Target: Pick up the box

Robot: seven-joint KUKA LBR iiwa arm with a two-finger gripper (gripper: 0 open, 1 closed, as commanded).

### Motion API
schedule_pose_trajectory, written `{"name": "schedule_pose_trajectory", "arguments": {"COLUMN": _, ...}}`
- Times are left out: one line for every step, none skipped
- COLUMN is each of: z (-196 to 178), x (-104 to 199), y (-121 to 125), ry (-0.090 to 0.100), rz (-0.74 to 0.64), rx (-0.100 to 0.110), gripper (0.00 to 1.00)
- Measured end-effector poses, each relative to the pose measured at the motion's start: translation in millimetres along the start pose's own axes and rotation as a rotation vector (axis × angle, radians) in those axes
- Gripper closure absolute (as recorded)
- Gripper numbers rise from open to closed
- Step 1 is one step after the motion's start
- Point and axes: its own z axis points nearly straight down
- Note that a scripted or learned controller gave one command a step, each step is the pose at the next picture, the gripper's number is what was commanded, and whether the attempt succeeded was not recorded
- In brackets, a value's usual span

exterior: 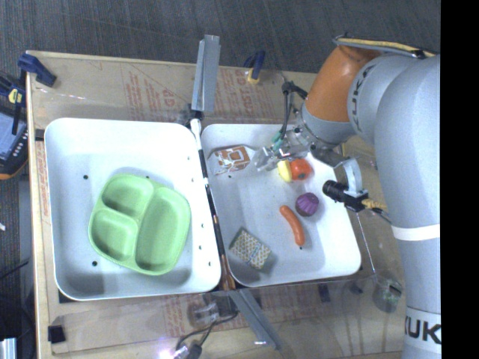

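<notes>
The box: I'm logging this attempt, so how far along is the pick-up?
Done: the gripper has reached the right bin's far side, beside the box. In hand: nothing visibly; the box lies flat on the bin floor near the far-left corner, not between the fingers. Left: grasping and lifting it. The yellow-and-red fruit, purple item and sausage lie nearby.

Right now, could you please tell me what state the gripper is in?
Gripper: over the far end of the right bin, between the box and the yellow-and-red fruit; open or shut cannot be told.
</notes>
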Motion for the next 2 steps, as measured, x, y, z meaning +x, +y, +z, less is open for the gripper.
{"name": "schedule_pose_trajectory", "arguments": {"z": 0.1, "x": 0.1, "y": 0.0, "ry": 0.000, "rz": 0.000, "rx": 0.000, "gripper": 0.00}}
{"name": "schedule_pose_trajectory", "arguments": {"z": 46.8, "x": 69.2, "y": 4.7, "ry": -0.014, "rz": -0.171, "rx": -0.005, "gripper": 0.00}}
